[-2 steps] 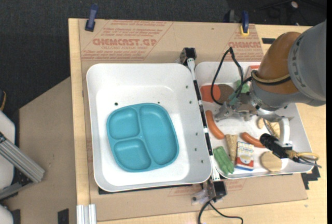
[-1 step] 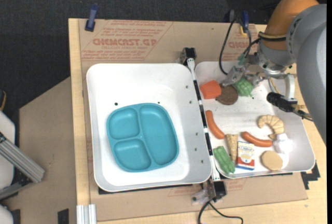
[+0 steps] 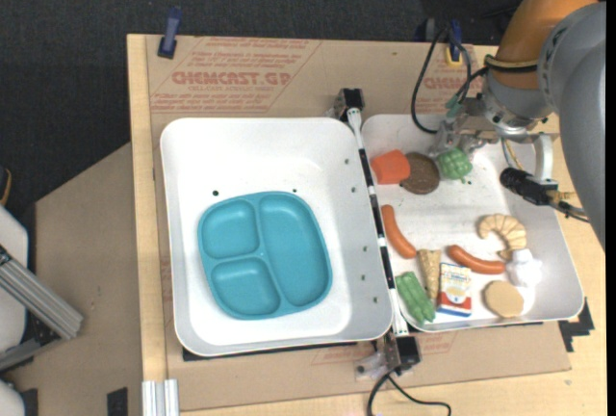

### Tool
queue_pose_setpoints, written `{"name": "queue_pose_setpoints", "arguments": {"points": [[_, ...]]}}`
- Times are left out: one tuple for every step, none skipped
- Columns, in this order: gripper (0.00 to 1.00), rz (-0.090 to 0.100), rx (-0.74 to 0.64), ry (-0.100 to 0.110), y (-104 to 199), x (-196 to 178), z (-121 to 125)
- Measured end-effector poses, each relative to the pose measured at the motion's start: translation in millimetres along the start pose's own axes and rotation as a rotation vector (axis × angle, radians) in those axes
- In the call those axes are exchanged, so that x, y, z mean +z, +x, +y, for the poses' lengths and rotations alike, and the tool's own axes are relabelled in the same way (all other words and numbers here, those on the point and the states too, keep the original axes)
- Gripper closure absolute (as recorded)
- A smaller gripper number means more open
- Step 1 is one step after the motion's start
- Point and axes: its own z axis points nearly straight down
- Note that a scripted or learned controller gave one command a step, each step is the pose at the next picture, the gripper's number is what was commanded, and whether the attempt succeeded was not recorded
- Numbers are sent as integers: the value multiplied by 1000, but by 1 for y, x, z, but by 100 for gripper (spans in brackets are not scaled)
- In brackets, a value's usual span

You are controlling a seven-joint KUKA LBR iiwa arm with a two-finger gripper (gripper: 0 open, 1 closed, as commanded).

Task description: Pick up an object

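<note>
Fingers (image 3: 460, 137): pointing down over far end of right bin (image 3: 568, 255), directly above green broccoli piece (image 3: 455, 164); gap not readable, grip cannot be told.
Broccoli piece: touching or just under fingers, on bin floor.
Brown round patty (image 3: 421, 174): just left of fingers.
Orange block (image 3: 390, 167): further left, beside patty.
Croissant (image 3: 503, 229): nearer camera, apart from fingers.
Teal divided plate (image 3: 265, 253): in left bin (image 3: 192, 154), well apart.

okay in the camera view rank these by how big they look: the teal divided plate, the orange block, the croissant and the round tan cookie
1. Teal divided plate, by far the largest.
2. Croissant.
3. Orange block and round tan cookie: these look about alike, so I won't rank one over the other.
</note>
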Motion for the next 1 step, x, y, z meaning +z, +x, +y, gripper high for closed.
{"name": "queue_pose_setpoints", "arguments": {"points": [[100,7,-9,-14,81,-93,-27]]}}
